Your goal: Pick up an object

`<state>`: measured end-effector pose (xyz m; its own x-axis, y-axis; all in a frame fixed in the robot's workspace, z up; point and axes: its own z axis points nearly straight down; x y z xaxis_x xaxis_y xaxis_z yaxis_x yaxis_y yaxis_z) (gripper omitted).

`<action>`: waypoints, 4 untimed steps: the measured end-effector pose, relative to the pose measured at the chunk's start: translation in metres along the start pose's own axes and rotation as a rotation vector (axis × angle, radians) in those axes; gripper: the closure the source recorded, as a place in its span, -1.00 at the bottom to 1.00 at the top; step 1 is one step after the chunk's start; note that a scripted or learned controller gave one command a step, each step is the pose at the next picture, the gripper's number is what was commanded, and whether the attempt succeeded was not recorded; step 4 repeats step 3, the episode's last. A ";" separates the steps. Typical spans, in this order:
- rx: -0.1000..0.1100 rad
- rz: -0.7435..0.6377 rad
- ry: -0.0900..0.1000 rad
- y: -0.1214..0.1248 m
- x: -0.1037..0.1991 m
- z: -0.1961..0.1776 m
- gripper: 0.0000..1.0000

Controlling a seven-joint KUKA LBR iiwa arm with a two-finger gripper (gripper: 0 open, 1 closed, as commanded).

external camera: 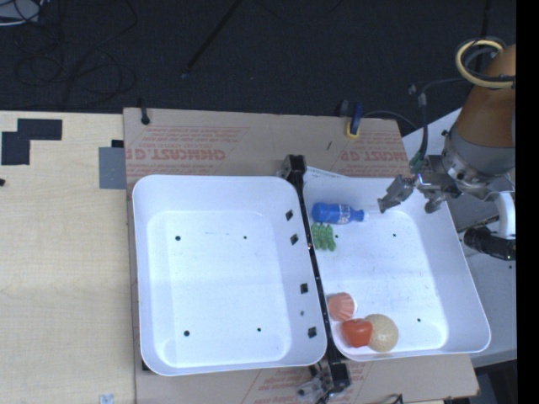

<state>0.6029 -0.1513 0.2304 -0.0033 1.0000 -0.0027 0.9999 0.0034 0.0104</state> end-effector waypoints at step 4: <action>0.009 0.001 0.002 -0.001 -0.046 0.040 -1.00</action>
